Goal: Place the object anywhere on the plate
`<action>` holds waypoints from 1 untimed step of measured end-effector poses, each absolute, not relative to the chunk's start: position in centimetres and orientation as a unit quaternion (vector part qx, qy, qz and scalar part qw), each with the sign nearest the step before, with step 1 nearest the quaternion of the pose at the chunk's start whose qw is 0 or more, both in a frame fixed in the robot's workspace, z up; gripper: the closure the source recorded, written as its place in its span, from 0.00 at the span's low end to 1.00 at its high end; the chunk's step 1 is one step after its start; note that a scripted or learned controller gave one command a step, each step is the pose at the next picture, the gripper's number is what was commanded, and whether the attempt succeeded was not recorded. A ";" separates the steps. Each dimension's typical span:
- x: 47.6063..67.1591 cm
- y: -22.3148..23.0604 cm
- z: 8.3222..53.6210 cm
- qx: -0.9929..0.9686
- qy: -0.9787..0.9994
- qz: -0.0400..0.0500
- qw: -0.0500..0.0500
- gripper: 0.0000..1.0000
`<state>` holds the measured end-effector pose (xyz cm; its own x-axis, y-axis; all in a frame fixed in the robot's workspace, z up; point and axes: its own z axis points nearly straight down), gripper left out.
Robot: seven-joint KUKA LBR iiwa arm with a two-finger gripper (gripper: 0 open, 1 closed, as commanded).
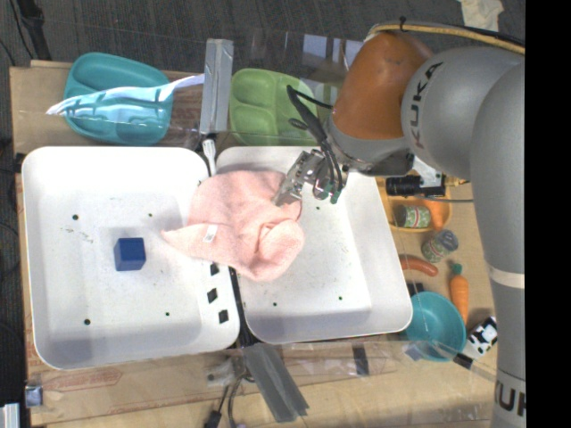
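A pink towel (241,221) lies crumpled across the wall between the two bins, partly in the left bin (53,239) and mostly in the right bin (357,275). A small blue cube (130,253) sits on the left bin's floor, apart from the towel. My gripper (310,184) hangs over the right bin's back part, right at the towel's upper right edge. Whether it touches the cloth I cannot tell. The grey arm with its orange band (384,87) reaches in from the right.
Behind the bins lie a teal scoop-like container (116,96) and a green moulded one (263,105). To the right of the right bin are a teal bowl (437,324), a toy carrot (459,294), and other small toys.
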<state>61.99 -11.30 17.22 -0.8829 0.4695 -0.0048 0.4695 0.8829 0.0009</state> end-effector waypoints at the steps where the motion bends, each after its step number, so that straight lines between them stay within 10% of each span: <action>1: 53.9 -5.6 23.2 0.359 0.933 0.000 0.000 1.00</action>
